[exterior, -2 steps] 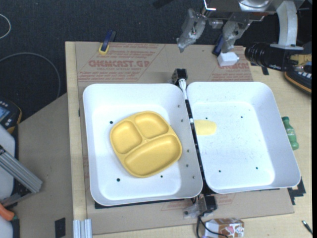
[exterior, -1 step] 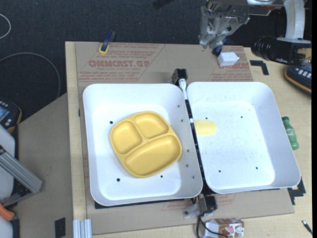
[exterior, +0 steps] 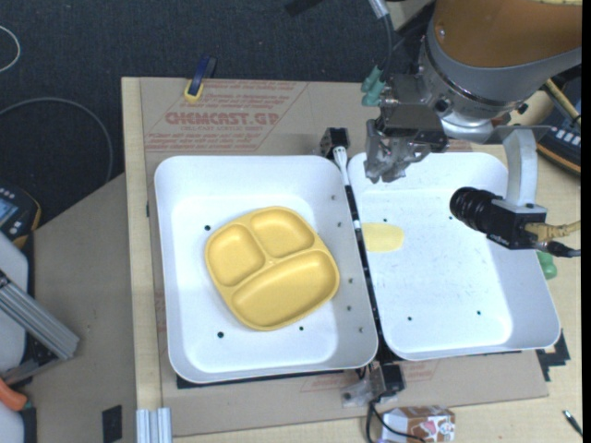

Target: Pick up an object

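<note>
Faintly, "CHEMCAST GP" reads on cardboard (exterior: 222, 116) behind the yellow tray (exterior: 271, 266).

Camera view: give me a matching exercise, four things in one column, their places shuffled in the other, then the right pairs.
Things:
1. yellow divided plate
2. small yellow piece
3. gripper
4. blue and yellow clip

Places:
A. above the far edge of the right bin
B. on the cardboard beyond the bins
C. in the left bin
D. in the right bin, near its left wall

Pairs: 1-C, 2-D, 3-A, 4-B
</note>
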Controlling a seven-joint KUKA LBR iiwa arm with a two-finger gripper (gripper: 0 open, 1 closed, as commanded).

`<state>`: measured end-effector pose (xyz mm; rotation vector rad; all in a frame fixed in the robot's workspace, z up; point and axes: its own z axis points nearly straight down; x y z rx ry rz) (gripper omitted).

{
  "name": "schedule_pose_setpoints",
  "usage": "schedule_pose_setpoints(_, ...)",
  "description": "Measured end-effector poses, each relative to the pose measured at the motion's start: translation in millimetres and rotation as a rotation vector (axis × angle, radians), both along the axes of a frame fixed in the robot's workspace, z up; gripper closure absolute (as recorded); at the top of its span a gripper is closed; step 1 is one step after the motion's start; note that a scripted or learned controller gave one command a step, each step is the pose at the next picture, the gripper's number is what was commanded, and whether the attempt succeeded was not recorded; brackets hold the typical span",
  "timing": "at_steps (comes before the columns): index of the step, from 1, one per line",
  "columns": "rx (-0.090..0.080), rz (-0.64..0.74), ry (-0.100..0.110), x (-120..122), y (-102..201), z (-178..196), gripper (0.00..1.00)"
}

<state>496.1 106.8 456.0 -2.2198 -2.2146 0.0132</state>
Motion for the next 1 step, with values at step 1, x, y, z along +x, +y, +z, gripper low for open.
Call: schedule_pose_setpoints(1,0.001,0.006,-0.003,-18.1,27.8,-38.2,1.00)
